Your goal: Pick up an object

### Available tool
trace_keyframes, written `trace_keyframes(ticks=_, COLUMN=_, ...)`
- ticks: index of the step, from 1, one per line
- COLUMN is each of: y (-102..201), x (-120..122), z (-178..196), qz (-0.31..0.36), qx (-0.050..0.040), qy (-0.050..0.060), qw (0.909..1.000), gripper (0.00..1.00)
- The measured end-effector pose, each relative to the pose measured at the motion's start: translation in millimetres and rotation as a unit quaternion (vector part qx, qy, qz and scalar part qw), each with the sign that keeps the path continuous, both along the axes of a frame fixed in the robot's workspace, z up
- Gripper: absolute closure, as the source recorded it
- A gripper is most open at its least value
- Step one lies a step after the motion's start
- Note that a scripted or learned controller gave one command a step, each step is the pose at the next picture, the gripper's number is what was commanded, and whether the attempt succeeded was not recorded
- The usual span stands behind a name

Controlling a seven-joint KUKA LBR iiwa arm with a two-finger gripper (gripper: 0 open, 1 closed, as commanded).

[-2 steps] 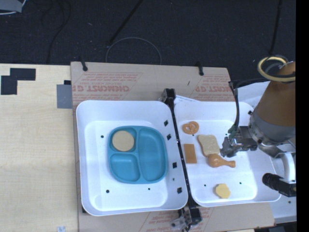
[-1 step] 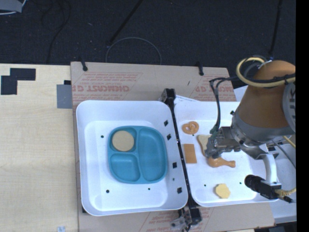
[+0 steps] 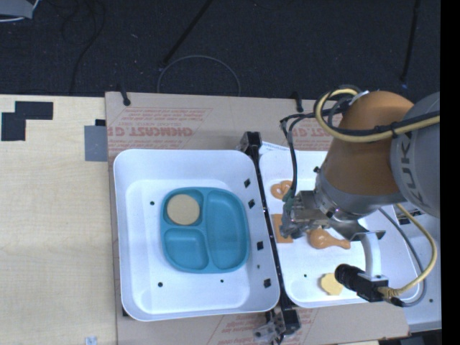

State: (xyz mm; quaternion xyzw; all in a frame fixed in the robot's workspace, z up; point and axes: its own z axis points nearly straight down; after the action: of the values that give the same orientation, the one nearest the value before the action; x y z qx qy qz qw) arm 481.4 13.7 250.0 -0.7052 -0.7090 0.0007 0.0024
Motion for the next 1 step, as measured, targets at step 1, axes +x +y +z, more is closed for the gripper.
trace_keyframes(ticks=1, y=48.8, x=9.3, z=-3.5, qz=0.0, qx=-0.0006, qy=0.0, qw=1.0, gripper=1.0)
